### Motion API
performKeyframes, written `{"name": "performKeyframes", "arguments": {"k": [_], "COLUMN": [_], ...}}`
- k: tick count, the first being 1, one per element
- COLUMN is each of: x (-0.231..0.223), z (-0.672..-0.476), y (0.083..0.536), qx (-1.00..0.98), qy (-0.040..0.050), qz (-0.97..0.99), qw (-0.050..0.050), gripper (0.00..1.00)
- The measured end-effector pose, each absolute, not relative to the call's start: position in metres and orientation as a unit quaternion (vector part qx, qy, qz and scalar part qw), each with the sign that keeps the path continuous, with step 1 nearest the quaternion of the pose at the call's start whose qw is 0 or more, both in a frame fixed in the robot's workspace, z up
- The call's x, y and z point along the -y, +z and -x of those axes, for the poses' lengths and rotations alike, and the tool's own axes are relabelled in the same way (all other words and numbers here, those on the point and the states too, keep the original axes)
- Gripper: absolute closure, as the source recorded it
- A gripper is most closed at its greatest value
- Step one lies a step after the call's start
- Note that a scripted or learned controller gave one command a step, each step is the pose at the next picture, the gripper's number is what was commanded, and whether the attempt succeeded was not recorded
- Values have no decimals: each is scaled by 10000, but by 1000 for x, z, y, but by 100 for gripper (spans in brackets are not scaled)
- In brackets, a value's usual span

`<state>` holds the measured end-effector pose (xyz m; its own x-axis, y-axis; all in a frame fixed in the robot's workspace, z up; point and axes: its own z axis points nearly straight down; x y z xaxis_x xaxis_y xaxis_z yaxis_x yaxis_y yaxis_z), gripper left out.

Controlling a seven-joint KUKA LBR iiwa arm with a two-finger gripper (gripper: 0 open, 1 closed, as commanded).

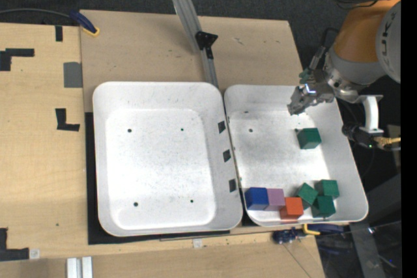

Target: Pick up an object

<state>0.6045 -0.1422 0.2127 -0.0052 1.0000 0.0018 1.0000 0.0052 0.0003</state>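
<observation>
Looking down from the fixed camera, you find the gripper point(301, 103) over the right bin point(260, 140), its fingers too small for you to tell their spread. The lone green block point(309, 138) lies just below it in frame, probably the nearest target.

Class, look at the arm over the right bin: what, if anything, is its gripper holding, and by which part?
Nothing is seen held. The gripper hangs above the right bin, apart from the lone green block just below it.
</observation>
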Motion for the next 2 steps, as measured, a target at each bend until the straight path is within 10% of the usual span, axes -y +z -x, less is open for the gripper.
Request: {"name": "performKeyframes", "arguments": {"k": [2], "x": [45], "z": [-585], "y": [211], "qx": [7094], "qy": [-1], "qz": [7048], "qw": [15], "gripper": [100]}}
